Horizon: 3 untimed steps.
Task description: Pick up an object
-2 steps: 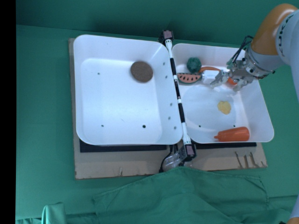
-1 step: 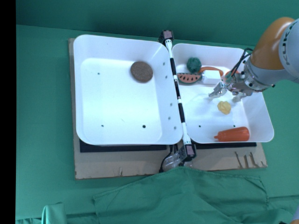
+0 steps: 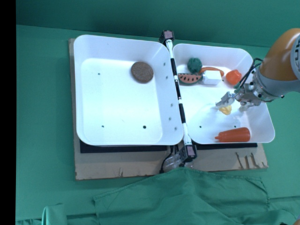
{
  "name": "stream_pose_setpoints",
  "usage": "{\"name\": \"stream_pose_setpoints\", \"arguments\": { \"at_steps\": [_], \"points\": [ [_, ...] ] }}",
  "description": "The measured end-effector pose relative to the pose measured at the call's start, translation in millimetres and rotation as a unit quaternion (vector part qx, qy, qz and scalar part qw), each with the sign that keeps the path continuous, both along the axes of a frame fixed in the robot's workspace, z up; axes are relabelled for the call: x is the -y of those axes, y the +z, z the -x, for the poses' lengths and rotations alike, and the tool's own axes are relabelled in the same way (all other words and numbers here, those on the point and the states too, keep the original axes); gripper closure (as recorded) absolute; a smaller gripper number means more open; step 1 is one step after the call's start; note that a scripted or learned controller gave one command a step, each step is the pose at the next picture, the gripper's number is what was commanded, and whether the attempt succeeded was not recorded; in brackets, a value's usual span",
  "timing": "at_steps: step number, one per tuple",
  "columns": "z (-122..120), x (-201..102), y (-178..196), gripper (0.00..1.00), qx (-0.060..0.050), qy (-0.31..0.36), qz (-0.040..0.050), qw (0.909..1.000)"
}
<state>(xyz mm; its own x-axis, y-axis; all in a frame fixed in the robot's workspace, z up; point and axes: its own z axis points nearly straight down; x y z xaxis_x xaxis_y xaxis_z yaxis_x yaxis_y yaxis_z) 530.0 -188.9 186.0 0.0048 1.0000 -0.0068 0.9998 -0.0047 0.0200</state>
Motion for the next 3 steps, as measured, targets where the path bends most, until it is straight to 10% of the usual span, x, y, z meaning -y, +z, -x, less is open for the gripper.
{"name": "stream_pose_setpoints", "arguments": {
  "at_steps": [2, 3],
  "points": [
    [-125.8, -1.5, -2.1, 0.0, -0.005, 0.002, -0.0004, 1.0],
    [-125.9, 0.1, 13.4, 1.0, 0.0, 0.0, 0.002, 1.0]
  ]
}}
